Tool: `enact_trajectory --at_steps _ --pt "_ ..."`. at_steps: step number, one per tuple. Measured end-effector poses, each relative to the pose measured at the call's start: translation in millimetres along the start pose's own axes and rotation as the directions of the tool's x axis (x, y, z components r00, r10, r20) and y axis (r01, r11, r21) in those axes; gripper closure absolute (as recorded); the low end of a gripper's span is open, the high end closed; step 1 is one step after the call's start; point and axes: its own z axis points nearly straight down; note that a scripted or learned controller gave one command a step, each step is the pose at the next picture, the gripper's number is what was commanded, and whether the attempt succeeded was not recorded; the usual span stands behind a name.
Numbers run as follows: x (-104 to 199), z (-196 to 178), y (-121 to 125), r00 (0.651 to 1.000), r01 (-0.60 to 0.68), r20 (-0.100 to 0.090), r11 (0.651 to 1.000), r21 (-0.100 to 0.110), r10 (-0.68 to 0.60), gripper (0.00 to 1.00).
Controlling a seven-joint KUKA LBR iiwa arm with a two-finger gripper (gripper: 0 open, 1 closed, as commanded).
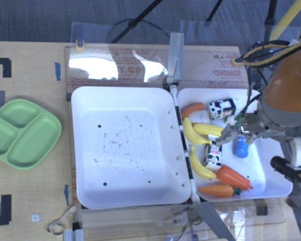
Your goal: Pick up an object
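You're at the reach-in step: the gripper (224, 137) hangs with fingers apart over the right bin (276, 182) middle, above the corn (206, 130), so next descend and close.

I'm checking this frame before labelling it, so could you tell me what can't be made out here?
- Gripper: fingers too small and blurred against the toys in the camera view.
- Blue object: partly hidden by the gripper.
- Arm: cut off by the right edge.
- Lower banana: partly hidden by a cow toy.
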Motion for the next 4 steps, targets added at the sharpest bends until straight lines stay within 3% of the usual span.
enact_trajectory --at_steps 1,2,3,4 --pt "-44 38 54 0.997 -0.078 0.001 0.997 -0.003 0.078 0.0" --pt "-87 106 76 0.998 -0.069 0.001 0.998 -0.002 0.069 0.0" --pt "-114 125 79 0.993 -0.119 -0.011 0.993 -0.006 0.119 0.0" --pt "-104 127 55 0.984 -0.18 -0.003 0.984 -0.008 0.18 0.0"
